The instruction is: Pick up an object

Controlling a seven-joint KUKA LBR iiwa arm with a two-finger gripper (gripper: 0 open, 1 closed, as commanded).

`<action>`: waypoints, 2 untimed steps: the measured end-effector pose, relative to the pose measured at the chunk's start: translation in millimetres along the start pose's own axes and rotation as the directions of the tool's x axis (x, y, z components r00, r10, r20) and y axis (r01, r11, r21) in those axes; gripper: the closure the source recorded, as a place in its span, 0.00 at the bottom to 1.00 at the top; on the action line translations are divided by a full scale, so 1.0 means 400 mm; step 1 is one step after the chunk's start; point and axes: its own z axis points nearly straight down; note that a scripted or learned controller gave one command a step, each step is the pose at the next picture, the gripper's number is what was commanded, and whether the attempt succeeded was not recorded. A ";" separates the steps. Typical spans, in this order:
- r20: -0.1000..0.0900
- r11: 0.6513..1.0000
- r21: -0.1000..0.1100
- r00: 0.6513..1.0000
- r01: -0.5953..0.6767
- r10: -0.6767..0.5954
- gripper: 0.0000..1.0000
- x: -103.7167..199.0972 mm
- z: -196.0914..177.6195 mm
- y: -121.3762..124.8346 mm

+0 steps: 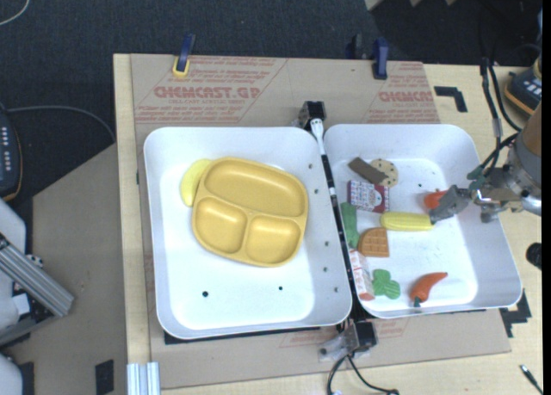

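My gripper (449, 205) hangs over the right side of the right bin (448, 139), reaching in from the right. A small orange object (436, 199) sits right at its tip, touching or nearly touching it. Just left of that lies a yellow banana (405, 222). The same bin also holds a red chili pepper (428, 284), a green broccoli piece (385, 285), an orange waffle wedge (374, 243), a red-and-white packet (368, 195), a brown-and-tan piece (372, 169) and a green item (349, 218).
The left bin (172, 238) holds a yellow divided plate (250, 212) with a yellow object (193, 181) tucked under its left edge. A second red-and-white packet (360, 279) lies along the right bin's left wall. Clamps and cables sit along the bench edges.
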 end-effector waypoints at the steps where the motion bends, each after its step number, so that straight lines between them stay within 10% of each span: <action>1: 0.003 1.000 -0.013 1.000 0.004 -0.003 0.00 0.001 -0.017 0.007; 2: 0.001 1.000 -0.010 1.000 0.003 -0.003 0.00 0.004 0.087 0.010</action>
